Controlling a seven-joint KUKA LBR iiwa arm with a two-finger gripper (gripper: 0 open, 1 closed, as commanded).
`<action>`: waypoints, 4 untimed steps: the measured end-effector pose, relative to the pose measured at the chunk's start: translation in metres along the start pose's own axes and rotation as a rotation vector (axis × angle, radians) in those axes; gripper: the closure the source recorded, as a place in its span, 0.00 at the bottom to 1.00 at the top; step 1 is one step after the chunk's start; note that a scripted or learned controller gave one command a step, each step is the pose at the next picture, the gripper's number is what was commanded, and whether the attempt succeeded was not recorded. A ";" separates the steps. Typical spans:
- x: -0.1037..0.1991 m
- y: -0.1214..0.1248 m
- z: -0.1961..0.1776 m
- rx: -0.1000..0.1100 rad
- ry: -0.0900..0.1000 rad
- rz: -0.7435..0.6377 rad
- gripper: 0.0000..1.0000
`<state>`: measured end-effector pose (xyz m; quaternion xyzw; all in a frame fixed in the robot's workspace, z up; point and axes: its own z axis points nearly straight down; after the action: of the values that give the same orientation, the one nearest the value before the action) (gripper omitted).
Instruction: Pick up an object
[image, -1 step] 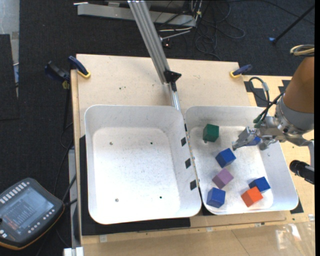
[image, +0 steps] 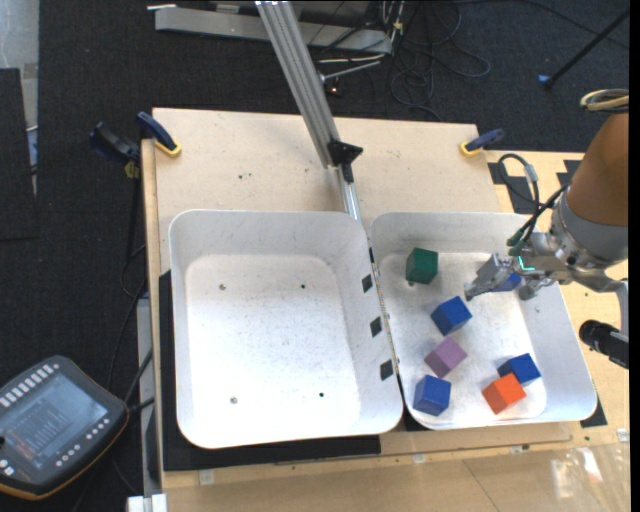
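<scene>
Although six small blocks lie in the right bin (image: 560, 330), the nearest candidate is the blue block (image: 451, 314) at mid-bin, just below and left of the gripper (image: 490, 283), which hangs over the bin's upper middle on the arm (image: 600, 200) reaching in from the right. Whether the gripper is open or closed cannot be told from this angle, and nothing is seen between its tips. By judgement, the blue block is light, rigid and not fragile, with flat faces that should give steady purchase; its smooth sides could slip if pinched on a corner, so it is best taken across two opposite flat faces, aligned to its slightly turned stance. A purple block (image: 446, 355) sits just below it, close but apparently not touching, and may crowd a finger on that side. A green block (image: 422, 265) stands apart toward the bin's upper left. A second blue block (image: 432, 394) lies near the lower left wall, and a third blue block (image: 520, 369) touches an orange block (image: 503, 392) at lower right, a pair harder to separate. The left bin (image: 190, 300) adjoins along the centre divide. A metal pole (image: 305, 85) slants in from above, well clear of the work, and a handheld control unit (image: 45, 425) rests off the bench at lower left.
</scene>
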<state>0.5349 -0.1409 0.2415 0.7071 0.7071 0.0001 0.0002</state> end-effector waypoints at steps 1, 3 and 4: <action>0.004 -0.003 0.044 0.005 0.001 0.000 0.00; 0.001 0.003 0.147 0.004 0.000 0.001 0.00; 0.000 0.005 0.134 -0.001 0.000 0.001 1.00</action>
<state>0.5396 -0.1407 0.1074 0.7074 0.7068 0.0004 0.0007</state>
